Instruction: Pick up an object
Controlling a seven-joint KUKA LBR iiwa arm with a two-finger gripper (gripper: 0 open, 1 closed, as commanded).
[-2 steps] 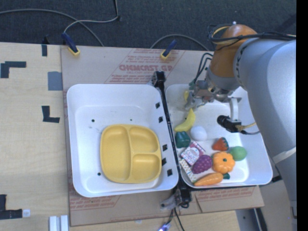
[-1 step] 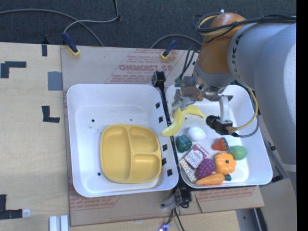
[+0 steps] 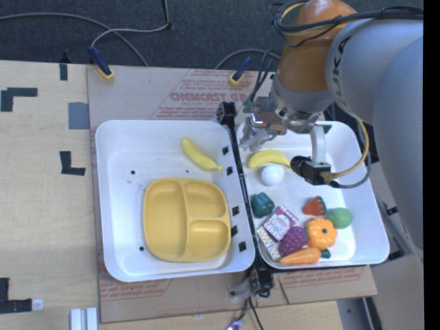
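Two white bins side by side on a desk (image 3: 41,184). Landmark: white ball (image 3: 272,174) in right bin (image 3: 368,253). End effector (image 3: 260,130) above and just left of ball, over a banana (image 3: 268,159) touching ball's top; cannot tell whether open or closed. Below ball: teal piece (image 3: 262,203), strawberry (image 3: 315,205), grapes (image 3: 292,240), pumpkin (image 3: 322,233), carrot (image 3: 300,256). Left of ball, in left bin (image 3: 110,205): second banana (image 3: 200,155) and yellow divided plate (image 3: 185,218).

Even, bright overhead lighting. The white bins (image 3: 110,184) approach overexposure, with soft, short shadows beneath the yellow tray (image 3: 185,218) inside the left one. The arm (image 3: 385,67), right of the bins, appears slightly soft-focused; the overall frame is mildly grainy.
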